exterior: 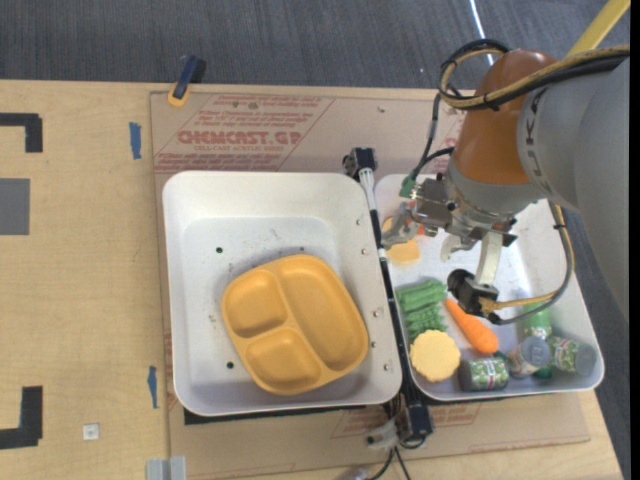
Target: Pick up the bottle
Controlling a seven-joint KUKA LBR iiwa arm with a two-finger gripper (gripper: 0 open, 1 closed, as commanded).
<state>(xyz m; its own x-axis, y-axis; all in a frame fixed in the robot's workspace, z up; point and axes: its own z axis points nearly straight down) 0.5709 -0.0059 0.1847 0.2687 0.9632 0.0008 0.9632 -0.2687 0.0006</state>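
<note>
Starting at the left: bench (70, 268), pale wood, scraps of blue tape along it. Next, printed cardboard (240, 128) spread under both bins. Then the left bin (200, 208), white, holding one yellow plate (295, 323) with three compartments, turned at a slant, toward the bin's near half.

Across the divide now and into the right bin (585, 363). Just inside its left wall, a small yellow piece (404, 253), and right above that, hovering, the gripper (400, 228), reaching down and left from the grey arm (590, 158) with the orange band. Cannot tell how far open, and nothing seen in its grasp.

Below the yellow piece, a green ridged block (422, 305); below that again, a round yellow disc (435, 355) at the near wall. Just beside the block, a carrot (472, 326), lying slantwise. Further right, along the near wall, a green can (486, 373) on its side. And last, the bottle (540, 346), clear with green on it, lying in the near right corner just beside the can, well apart from the gripper.
</note>
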